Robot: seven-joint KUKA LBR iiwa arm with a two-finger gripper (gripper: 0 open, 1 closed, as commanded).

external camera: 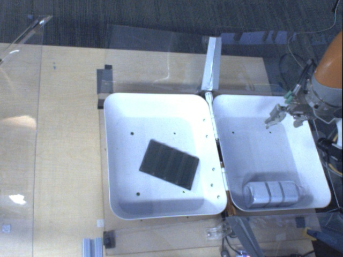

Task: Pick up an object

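A dark ribbed rectangular pad (169, 164) lies flat and slightly turned in the middle of the left bin (123, 143). Near the front edge of the right bin (241, 143) rests a grey block (271, 193) made of three rounded segments. My gripper (285, 119) hovers over the far right part of the right bin, well behind the grey block. Its fingers (273, 118) are spread open with nothing between them.
A metal divider bar (210, 63) rises behind the seam between the two bins. Cables (300, 52) hang at the back right near the arm's orange band (329, 68). Clear plastic sheets cover the wooden bench (53, 143) to the left.
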